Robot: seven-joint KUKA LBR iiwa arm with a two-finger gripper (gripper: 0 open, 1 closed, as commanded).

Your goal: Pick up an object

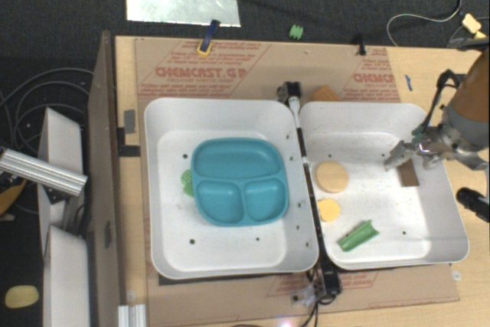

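Gripper (pixel 408 158) low over the right bin (pixel 440 241), fingers spread, nothing between them — brown block (pixel 409 174) just below. Further left: tan disc (pixel 332 177), smaller yellow disc (pixel 328 210), green piece (pixel 357 235). Beyond, left bin (pixel 164 165) bearing a teal divided tray (pixel 239 180).

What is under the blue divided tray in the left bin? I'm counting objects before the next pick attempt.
A small green object pokes out from beneath the left edge of the blue divided tray. The rest of it, and anything else below the tray, is covered.
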